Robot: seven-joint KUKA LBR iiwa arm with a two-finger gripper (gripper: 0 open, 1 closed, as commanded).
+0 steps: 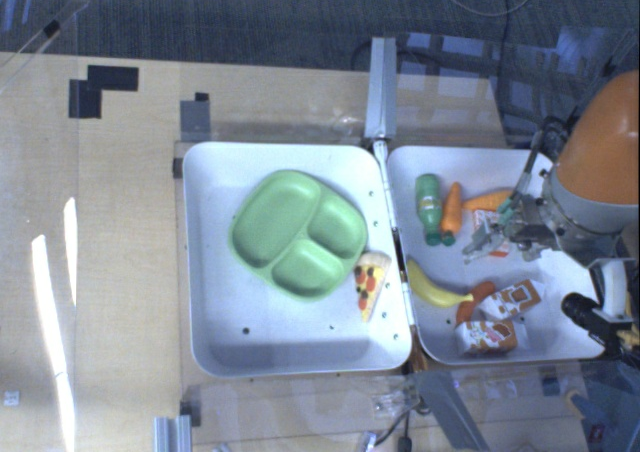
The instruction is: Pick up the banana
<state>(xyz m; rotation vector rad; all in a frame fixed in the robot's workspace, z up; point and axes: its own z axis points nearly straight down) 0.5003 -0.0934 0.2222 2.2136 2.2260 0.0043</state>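
- The robot's pincer [478,243] hangs over the middle of the right bin [560,165], its thin fingers [487,231] spread apart with nothing between them.
- Behind it, the grey arm [590,210] with its orange band [606,135] reaches in from the right side of the bench [100,270].
- The banana [433,287], the object to be lifted, lies on the floor of the right bin near its left wall, below and to the left of the pincer and apart from it.
- Just beside the banana's right end sits a small reddish item [476,298], with two snack packets [500,318] touching it toward the bin's front edge.
- Toward the back of the same bin, a green bottle [429,206] lies next to a carrot [452,212]; an orange object [487,201] rests near the pincer's upper side.
- In the left bin [210,340], a green divided plate [297,232] occupies the centre, and a pizza slice toy [370,284] lies by the right wall.
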